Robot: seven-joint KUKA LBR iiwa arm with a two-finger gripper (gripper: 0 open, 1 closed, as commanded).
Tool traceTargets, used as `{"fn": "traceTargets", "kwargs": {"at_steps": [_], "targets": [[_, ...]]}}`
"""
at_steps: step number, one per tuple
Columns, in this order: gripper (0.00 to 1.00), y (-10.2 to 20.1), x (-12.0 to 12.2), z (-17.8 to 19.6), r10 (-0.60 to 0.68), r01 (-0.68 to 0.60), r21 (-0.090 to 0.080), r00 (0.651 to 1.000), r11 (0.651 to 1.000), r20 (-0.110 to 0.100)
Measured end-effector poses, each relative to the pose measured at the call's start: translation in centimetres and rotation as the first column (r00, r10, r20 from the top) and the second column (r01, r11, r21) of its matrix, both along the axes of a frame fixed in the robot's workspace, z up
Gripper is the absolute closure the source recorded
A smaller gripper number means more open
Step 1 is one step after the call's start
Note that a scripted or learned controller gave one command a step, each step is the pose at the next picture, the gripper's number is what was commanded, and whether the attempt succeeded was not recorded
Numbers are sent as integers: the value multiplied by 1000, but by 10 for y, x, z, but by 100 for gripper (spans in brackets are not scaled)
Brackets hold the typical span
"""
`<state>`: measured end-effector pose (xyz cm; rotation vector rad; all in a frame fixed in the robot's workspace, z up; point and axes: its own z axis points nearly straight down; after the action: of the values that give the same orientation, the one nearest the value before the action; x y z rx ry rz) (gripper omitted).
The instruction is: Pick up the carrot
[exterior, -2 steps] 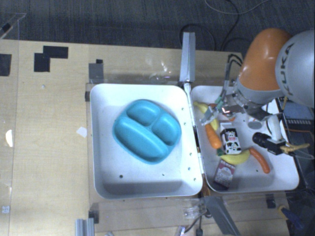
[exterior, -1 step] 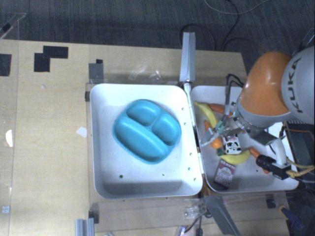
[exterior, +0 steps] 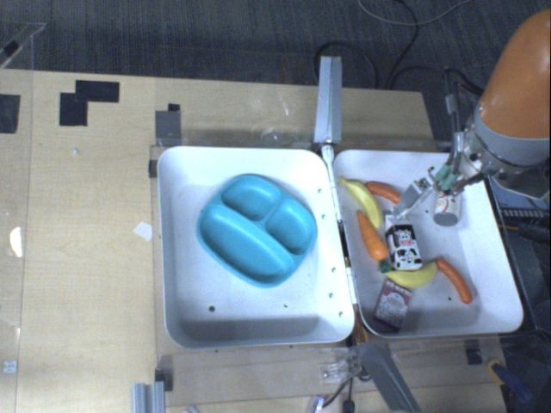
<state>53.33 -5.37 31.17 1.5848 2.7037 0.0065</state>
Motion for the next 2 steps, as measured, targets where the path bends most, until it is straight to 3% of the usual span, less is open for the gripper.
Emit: {"fn": "traceTargets", "kwargs": {"at_steps": [1,2], "targets": [[0,-21,-45,-119,184,-184,-1,983,983,-3],[0,-93,-44,-120,229,-229,-3,973,973,-1]]}}
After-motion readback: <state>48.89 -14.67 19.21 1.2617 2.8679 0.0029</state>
